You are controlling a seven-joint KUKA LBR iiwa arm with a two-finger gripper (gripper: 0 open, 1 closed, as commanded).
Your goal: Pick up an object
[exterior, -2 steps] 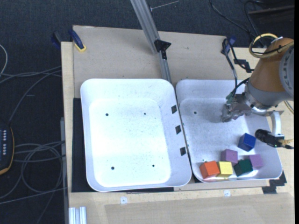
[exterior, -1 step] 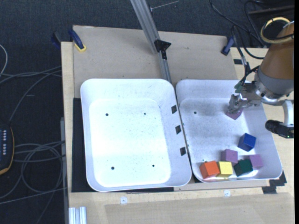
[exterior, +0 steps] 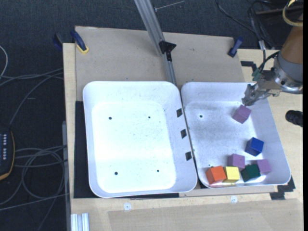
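My gripper (exterior: 250, 100) reaches in from the right over the upper right part of the right bin (exterior: 211, 93). A purple block (exterior: 241, 114) sits tilted directly below and left of the gripper's tip, touching or nearly touching it. I cannot see whether the block rests on the bin floor or hangs above it. Lower in the same bin lie a blue cube (exterior: 254, 146), two more purple blocks (exterior: 236, 160) (exterior: 263, 166), an orange block (exterior: 216, 174), a yellow block (exterior: 232, 173) and a green block (exterior: 250, 172).
The left bin (exterior: 89, 129) stands beside the right one, joined by black clips (exterior: 183, 133). A grey metal pole (exterior: 154, 28) slants over the bench's back. Blue clamps (exterior: 79, 41) (exterior: 235, 46) grip the far corners. Cables lie on the floor to the left.
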